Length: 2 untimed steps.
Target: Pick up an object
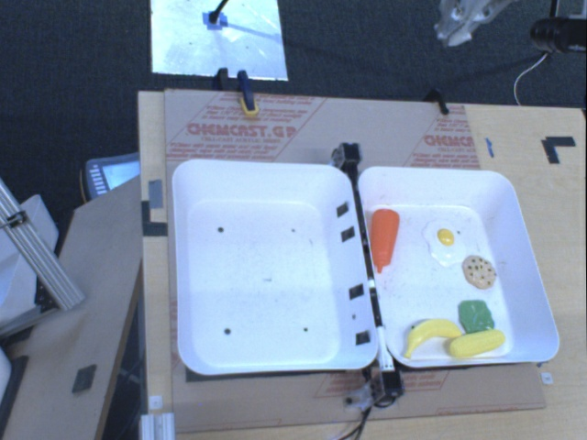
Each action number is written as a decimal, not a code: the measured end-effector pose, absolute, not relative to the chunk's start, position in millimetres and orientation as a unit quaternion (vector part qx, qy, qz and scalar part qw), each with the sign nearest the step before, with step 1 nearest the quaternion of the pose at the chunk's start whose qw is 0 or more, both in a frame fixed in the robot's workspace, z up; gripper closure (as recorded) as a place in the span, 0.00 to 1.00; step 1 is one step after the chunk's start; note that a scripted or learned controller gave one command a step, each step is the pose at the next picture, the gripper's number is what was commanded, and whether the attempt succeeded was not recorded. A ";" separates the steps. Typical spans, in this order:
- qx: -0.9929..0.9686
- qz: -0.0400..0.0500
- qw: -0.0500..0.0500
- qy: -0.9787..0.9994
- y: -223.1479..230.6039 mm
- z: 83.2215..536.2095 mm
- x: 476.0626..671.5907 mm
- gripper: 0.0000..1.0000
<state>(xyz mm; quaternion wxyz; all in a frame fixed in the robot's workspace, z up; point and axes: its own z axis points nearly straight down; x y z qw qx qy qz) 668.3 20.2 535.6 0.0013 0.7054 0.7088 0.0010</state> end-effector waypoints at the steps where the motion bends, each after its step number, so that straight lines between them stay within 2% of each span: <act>1: 0.706 0.001 0.001 0.709 23.3 535.5 668.3 1.00; 2: 0.705 0.001 0.001 0.709 26.4 535.4 668.3 1.00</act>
